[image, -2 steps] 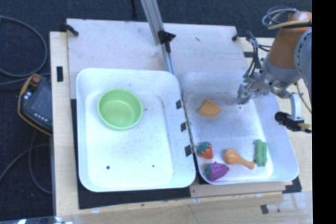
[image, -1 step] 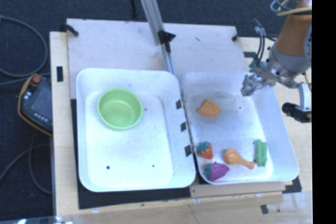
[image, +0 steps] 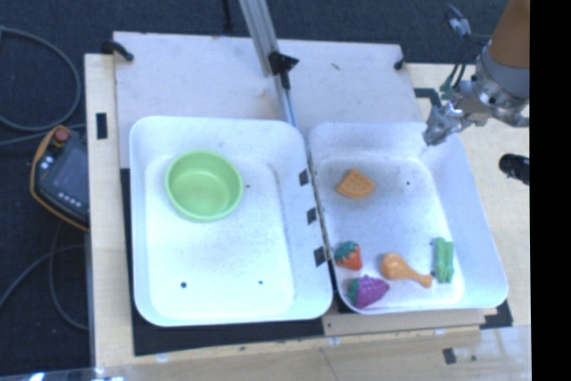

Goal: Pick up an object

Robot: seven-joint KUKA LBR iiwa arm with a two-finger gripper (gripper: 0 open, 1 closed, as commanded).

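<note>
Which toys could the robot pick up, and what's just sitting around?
Could be picked up: orange waffle piece, strawberry, purple grapes, orange drumstick, green pod, green bowl.

Just lying about: metal pole, handheld controller, floor cable.

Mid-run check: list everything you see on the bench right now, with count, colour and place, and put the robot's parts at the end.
bowl: one, light green, upper left area of the left bin
left bin: one, white, left half of the bench
right bin: one, white, right half of the bench
waffle-like toy: one, orange, upper middle of the right bin
toy strawberry: one, red with green top, lower left of the right bin
toy grapes: one, purple, bottom edge of the right bin
toy drumstick: one, orange, lower middle of the right bin
green toy: one, green, lower right of the right bin
metal pole: one, grey, behind the bins
pendant: one, orange and black, left of the bench
tool: one, grey, over the right bin's upper right corner
</note>
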